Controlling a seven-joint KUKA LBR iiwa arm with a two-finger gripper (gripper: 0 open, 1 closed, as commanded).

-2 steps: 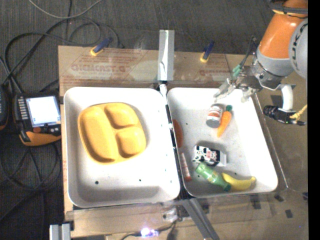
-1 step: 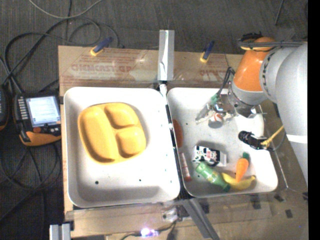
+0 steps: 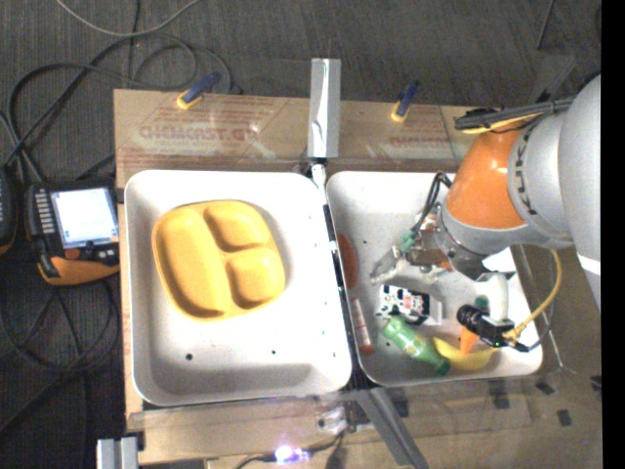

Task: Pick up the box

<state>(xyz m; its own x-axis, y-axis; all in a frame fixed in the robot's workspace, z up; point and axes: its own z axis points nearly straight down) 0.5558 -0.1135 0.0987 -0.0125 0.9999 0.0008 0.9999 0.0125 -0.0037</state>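
We look down on a bench of brown board (image 3: 195, 130) standing on dark grey carpet (image 3: 117, 18), where black cables (image 3: 73, 76) loop across the floor at the far left. Blue and yellow clamps (image 3: 198, 89) pin the board's far edge. To the left of the bench a handheld pendant (image 3: 73, 218) with a lit screen lies on the floor.

Two white bins sit side by side. The left bin (image 3: 166, 360) holds a yellow divided tray (image 3: 220, 257). In the right bin (image 3: 381, 203) the grey arm, with its orange band (image 3: 488, 189), reaches in from the right. Its gripper (image 3: 410, 252) hangs low over the middle of the bin; we cannot tell whether it is parted or closed.

The box (image 3: 405, 304), small, white with dark print, lies flat on the bin floor just near of the gripper. Beside it, toward the near edge, lie a green bottle (image 3: 415, 343) and a yellow banana (image 3: 467, 357). A thin reddish pen (image 3: 360, 325) rests along the bin's left wall.
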